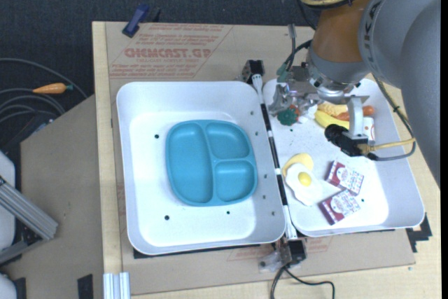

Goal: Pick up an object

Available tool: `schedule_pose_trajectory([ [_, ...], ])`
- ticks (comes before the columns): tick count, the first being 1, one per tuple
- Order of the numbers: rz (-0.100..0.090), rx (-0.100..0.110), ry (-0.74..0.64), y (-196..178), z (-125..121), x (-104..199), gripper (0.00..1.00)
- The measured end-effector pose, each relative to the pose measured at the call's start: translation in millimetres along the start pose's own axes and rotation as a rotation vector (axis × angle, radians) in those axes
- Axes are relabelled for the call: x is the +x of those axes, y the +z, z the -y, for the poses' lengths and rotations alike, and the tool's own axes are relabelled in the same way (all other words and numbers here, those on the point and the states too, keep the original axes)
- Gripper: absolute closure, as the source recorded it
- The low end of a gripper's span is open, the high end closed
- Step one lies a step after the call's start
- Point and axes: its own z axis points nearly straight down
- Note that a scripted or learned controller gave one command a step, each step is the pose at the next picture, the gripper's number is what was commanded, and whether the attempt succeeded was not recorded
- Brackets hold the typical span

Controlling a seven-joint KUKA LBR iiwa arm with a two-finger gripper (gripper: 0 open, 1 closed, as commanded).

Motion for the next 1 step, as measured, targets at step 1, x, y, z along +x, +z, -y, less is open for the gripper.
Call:
schedule_pose_trajectory([
  [1, 0.002, 0.001, 0.0, -44.4, -49.1, 29.8, 1.0],
])
